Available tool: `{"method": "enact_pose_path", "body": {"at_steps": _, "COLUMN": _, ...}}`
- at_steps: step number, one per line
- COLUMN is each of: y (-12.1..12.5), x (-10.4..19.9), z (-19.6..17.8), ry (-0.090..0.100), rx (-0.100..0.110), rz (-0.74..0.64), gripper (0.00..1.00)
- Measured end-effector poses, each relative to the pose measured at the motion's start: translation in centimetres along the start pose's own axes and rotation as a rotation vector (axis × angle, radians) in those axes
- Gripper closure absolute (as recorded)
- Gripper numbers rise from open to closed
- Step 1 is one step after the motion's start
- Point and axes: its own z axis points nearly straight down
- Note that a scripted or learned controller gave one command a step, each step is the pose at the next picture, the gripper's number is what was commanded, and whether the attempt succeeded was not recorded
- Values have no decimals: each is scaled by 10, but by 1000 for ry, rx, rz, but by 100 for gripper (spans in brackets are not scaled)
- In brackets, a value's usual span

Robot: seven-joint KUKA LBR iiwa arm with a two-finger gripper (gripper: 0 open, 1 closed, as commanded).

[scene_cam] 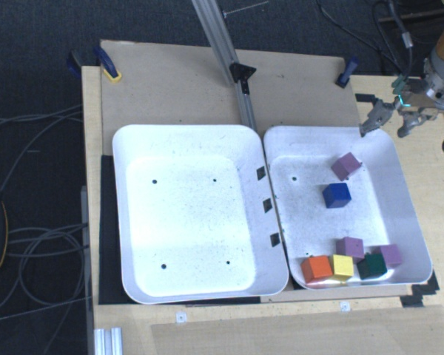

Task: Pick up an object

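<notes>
My gripper [389, 126] hangs at the far right edge of the right bin [403, 198], its two fingers spread apart with nothing between them. Below and left of it a purple block [346, 166] lies tilted in the bin, and a blue block [337, 195] sits just under that. Along the bin's near edge stand an orange block [317, 268], a yellow block [342, 266], a dark green block [371, 266] and two more purple blocks [351, 246] [390, 254].
The left bin [133, 198] lies beside the right one, joined by black clips [267, 205]. A slanted metal pole [222, 43] rises from behind the bins. Blue clamps [107, 63] [347, 72] hold the board's back corners. Cables lie on the floor at left.
</notes>
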Motion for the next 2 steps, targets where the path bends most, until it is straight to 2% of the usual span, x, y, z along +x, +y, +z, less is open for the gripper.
{"method": "enact_pose_path", "body": {"at_steps": 1, "y": 0, "x": 0, "z": 0, "ry": 0, "rx": 0, "rz": 0, "gripper": 0}}
{"method": "enact_pose_path", "body": {"at_steps": 2, "y": -8, "x": -4, "z": 47, "ry": 1, "rx": 4, "rz": 2, "gripper": 0}}
